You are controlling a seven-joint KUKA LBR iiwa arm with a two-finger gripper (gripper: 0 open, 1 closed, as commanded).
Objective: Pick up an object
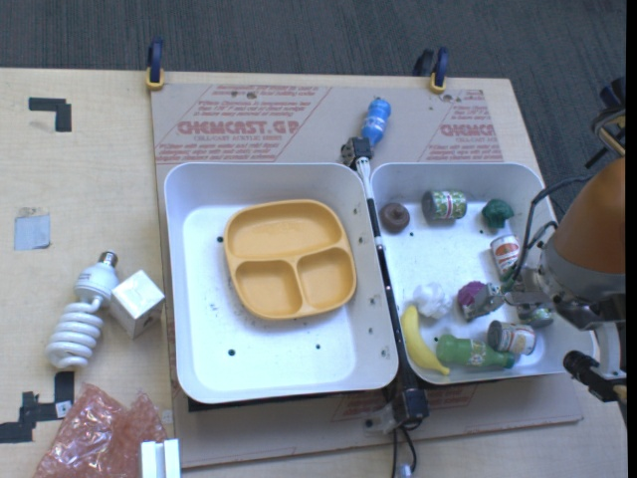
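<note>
I am reaching in from the right, my arm with its orange band hanging over the right edge of the right bin. My tool is sitting low inside that bin near its right wall, but it is too dark and too crowded there for me to make out how it is set or whether it has hold of anything; I cannot tell.

Things to pick are lying all around it. A red and white can is lying just above the tool, and a purple toy is just to its left. Below it a small can is resting on its side, touching a green bottle. A banana is curving along the bin's left wall, with a crumpled white lump just above it. Toward the far side I am seeing a brown round thing, a green-labelled can and a dark green lump.

The left bin is holding a yellow divided plate. A blue bottle is lying on the board beyond the bins. Out on the bench to the left, a spiral light bulb is touching a white cube.
</note>
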